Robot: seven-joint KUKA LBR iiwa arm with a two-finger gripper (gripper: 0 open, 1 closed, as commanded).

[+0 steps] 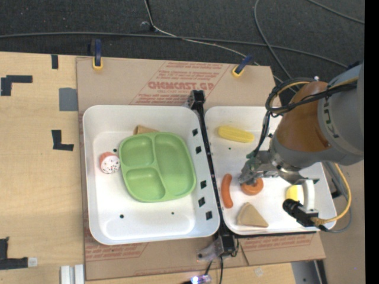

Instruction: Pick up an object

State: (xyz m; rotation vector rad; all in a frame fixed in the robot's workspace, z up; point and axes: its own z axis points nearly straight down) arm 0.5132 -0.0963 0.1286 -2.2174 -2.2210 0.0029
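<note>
Grey and orange, the arm reaches in from the frame's right, its tool low in the right bin, right over a small orange round object; whether anything is gripped cannot be told. Just left of it lies a red sausage-shaped piece, below it a tan wedge, above it a yellow corn cob. Left of the divider, the other bin holds a green divided plate and a small white ball.

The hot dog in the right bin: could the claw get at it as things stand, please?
Probably yes. The hot dog lies uncovered beside the claw, which sits over an orange piece; nothing lies between them.
</note>
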